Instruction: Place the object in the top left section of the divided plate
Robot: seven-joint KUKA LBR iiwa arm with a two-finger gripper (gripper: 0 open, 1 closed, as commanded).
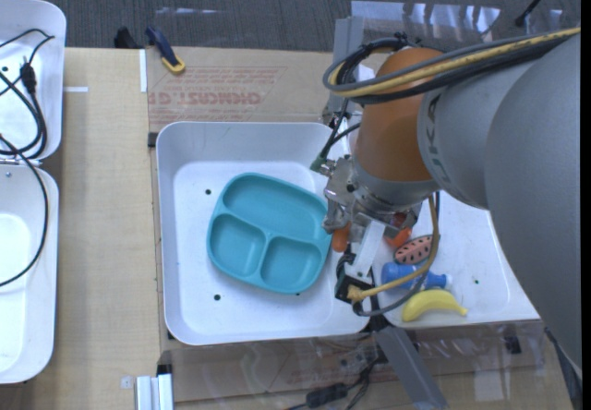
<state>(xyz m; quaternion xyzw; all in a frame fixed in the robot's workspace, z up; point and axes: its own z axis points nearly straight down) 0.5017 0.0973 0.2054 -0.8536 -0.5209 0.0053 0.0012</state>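
A teal divided plate (268, 233) lies flat in the left white bin (185, 214), a little toward that bin's right wall. It has one long section along its far edge and two smaller sections along its near edge; all three sections show only bare teal.

The right bin (489, 288) is largely covered by the arm (462, 140), whose orange band sits above the wrist. The pincer (343, 237) hangs over the seam between the two bins, just beside the plate's right rim. A small orange object (341, 238) shows at its tip, but the wrist hides the tips, so I cannot tell whether it is pinched there or merely lying beneath.

Near the right bin's front edge lie a yellow banana (434, 306), a blue piece (413, 275) touching it from behind, an orange mesh-patterned oval (417, 249) and a second orange bit (398, 236).

On the counter's far edge a blue-and-yellow clamp (164, 50) rests on cardboard (231, 85).
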